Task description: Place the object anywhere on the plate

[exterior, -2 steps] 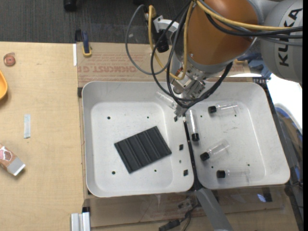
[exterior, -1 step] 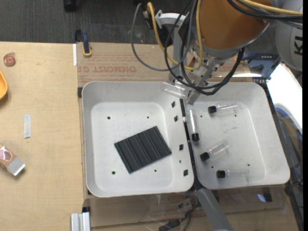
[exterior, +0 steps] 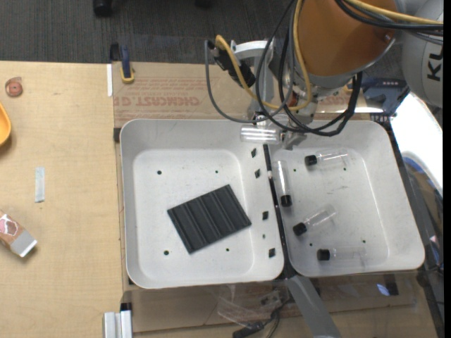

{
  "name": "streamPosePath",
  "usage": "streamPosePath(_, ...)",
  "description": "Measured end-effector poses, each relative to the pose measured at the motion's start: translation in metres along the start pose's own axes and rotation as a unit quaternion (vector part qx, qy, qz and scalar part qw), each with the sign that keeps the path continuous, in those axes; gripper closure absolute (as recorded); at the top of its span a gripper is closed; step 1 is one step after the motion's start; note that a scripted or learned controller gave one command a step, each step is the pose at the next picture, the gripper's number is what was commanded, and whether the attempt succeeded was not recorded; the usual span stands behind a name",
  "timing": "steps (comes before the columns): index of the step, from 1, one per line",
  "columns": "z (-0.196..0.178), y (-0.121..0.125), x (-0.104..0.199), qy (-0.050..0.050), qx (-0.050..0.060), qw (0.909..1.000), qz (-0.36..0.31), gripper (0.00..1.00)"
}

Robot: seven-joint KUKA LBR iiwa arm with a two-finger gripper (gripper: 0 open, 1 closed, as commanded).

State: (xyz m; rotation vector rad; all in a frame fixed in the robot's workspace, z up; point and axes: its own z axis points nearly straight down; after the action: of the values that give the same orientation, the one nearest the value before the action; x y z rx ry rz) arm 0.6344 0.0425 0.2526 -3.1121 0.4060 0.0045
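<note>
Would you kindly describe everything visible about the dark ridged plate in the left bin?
The plate is a flat, dark grey to black rectangle with parallel ridges running along its length; it looks like matte plastic or rubber. It lies flat on the floor of the left bin, roughly in the middle, turned at a slant to the bin's walls. Nothing rests on it and it touches only the bin floor. The clear vials lie in the other bin.
</note>
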Motion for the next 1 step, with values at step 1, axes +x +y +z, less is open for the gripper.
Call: streamPosePath(1, -0.0573, -0.0032, -0.013, 0.0, 0.0, 0.9996, -0.029, 1.0)
